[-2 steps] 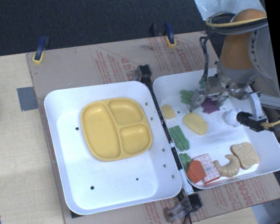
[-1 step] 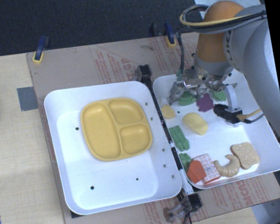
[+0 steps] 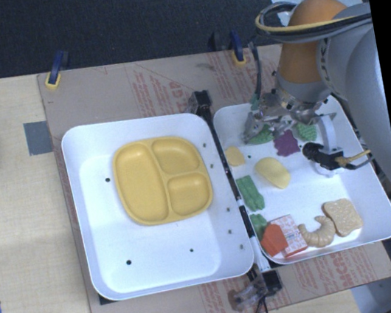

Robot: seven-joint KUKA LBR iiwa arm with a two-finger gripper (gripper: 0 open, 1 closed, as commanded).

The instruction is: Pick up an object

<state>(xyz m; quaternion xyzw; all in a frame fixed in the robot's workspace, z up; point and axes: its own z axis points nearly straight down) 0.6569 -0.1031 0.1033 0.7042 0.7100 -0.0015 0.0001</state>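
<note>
Arm [image 3: 310,42] enters from right, over far edge of right bin [image 3: 377,232]. Gripper [image 3: 272,117] low at bin's far-left part, above purple piece [image 3: 286,143]; finger state: cannot tell. Left bin [image 3: 92,208] carries yellow tray [image 3: 162,178], centre-far.

Candidates in right bin, largest first: lemon [image 3: 273,173] mid-bin; toast [image 3: 342,216] near-right corner; red box [image 3: 281,238] near-left corner; green piece [image 3: 249,193] along left edge.

Judgement: purple piece closest. Descend straight, straddle it, close only once seated. Risk: crowding by neighbours at far edge.
</note>
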